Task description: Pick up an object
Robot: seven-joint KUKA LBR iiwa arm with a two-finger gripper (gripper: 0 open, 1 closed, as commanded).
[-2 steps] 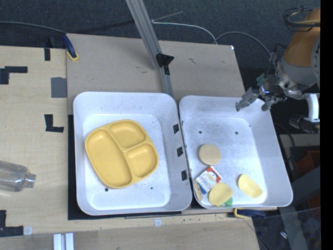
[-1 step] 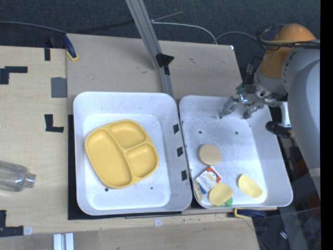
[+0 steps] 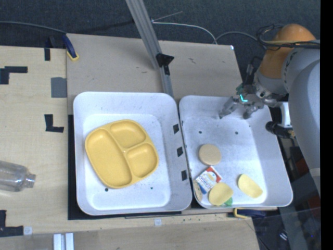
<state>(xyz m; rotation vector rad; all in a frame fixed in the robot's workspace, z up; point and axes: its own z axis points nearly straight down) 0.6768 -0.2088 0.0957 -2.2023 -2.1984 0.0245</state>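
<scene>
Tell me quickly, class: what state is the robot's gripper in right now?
Gripper: jaws open, spread apart, holding nothing, above the far end of the shallow white right-hand bin.

Matt yellow plastic tray (image 3: 121, 152) sits in a speckled white bin (image 3: 80, 139); a clear plastic bottle (image 3: 14, 177) lies at nine o'clock.

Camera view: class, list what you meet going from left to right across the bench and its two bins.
Clear plastic bottle → yellow divided tray → round tan disc → yellow oval piece → gripper
</scene>
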